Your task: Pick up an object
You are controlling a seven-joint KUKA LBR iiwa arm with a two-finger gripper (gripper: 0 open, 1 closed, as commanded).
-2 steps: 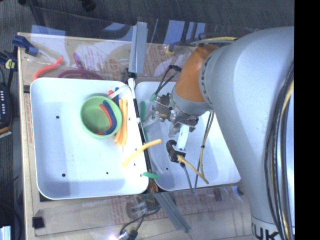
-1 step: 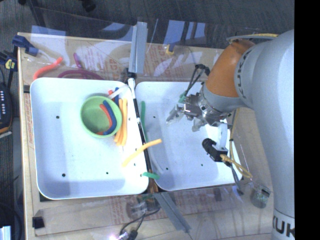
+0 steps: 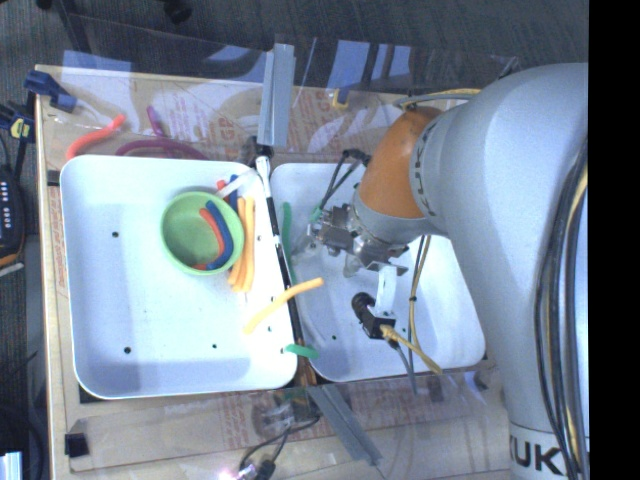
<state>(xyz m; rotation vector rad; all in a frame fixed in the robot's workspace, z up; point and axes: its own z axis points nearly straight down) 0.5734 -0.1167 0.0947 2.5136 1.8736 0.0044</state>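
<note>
Left bin [image 3: 120, 298]: holds a green bowl [image 3: 200, 230] toward its 1 o'clock corner, with red, blue and orange curved pieces lying in and just beside the bowl.
Yellow strip [image 3: 283, 302]: lies tilted across the divide between the two bins, one end in the left bin, the other pointing toward 2 o'clock over the right bin [image 3: 450, 328]; resting on the shared rims likely keeps it propped.
Green piece [image 3: 300, 350]: small, at the 6 o'clock end of the divide, on the rim.
Arm [image 3: 470, 188]: reaches in from 3 o'clock, orange band above the wrist, bent down over the right bin, probably to work near its left wall.
Claw [image 3: 335, 238]: low in the right bin, near the 9 o'clock wall; whether it is spread or pressed together cannot be told, and nothing is visibly pinched.
Task's thing: candidates sit in the left bin and along the divide; the yellow strip is nearest the claw.
Surface [image 3: 180, 418]: wooden, cables at its 6 o'clock edge.
</note>
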